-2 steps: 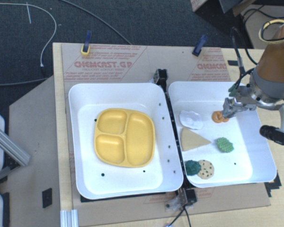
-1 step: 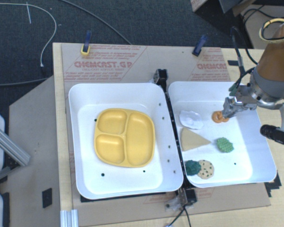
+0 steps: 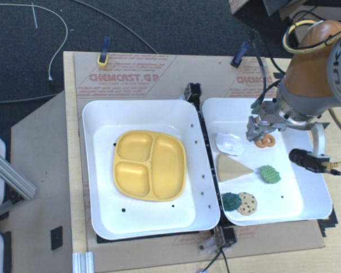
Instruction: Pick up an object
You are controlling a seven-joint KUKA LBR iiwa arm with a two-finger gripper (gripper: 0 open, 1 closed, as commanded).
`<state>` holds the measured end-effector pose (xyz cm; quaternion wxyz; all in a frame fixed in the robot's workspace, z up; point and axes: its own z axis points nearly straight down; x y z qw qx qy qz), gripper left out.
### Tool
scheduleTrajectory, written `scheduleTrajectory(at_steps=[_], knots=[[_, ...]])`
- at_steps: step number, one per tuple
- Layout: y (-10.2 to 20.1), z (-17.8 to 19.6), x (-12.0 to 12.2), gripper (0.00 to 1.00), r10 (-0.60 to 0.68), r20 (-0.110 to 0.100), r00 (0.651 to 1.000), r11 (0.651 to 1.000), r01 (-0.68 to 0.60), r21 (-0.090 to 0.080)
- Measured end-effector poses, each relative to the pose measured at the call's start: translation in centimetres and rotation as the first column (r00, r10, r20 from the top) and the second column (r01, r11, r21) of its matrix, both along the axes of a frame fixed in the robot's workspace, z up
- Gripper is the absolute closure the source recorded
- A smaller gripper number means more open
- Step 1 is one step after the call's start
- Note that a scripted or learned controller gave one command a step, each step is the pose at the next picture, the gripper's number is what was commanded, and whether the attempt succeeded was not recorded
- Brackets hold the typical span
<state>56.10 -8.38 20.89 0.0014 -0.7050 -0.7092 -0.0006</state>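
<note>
My gripper (image 3: 258,131) hangs over the upper middle of the right bin (image 3: 312,209), under the orange-banded wrist. An orange pretzel-shaped piece (image 3: 265,141) lies just below and to its right, partly hidden by the gripper. A white crumpled object (image 3: 229,144) rests to the gripper's left. Further down lie a tan wedge (image 3: 232,168), a green fuzzy piece (image 3: 269,174), a dark teal piece (image 3: 231,200) and a speckled cookie (image 3: 247,203).
The left bin (image 3: 96,124) holds a yellow divided plate (image 3: 149,165). A black clamp (image 3: 192,91) sits at the top between the bins. A black cable fitting (image 3: 307,159) juts over the right bin's right side. Blue clips (image 3: 104,50) hold the board's far edge.
</note>
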Motion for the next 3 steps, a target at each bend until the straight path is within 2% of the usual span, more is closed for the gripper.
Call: scheduleTrajectory(at_steps=[2,3], knots=[[11.2,-0.9,3.7,1.00,-0.001,0.003,1.000,1.000,0.001,-0.001],[17.0,-1.0,4.6,1.00,0.001,0.003,1.000,1.000,-0.001,0.000]])
